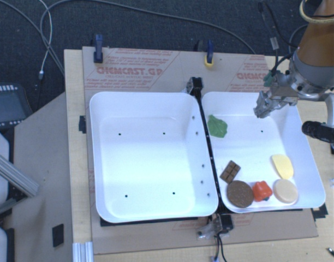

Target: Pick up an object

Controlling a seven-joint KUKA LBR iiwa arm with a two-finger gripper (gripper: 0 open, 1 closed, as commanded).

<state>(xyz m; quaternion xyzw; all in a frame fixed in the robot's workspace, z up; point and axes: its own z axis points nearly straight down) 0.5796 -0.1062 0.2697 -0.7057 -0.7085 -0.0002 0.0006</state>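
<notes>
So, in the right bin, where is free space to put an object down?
In the right bin, the middle floor is bare, between the green piece and the yellow piece. The front is crowded: chocolate bar, brown disc, red piece, cream disc. The gripper hangs over the back.

You're looking at a light wooden bench (74,146) whose top is covered by a brown cardboard sheet (156,70) printed with red lettering. Two clamps pin that sheet at the far edge: a blue clamp (97,47) on the left and a blue-and-yellow clamp (209,53) near the middle. Resting on the sheet side by side are the left bin (150,157) and the right bin (249,146), their inner rims touching along a black divider (205,141).
</notes>
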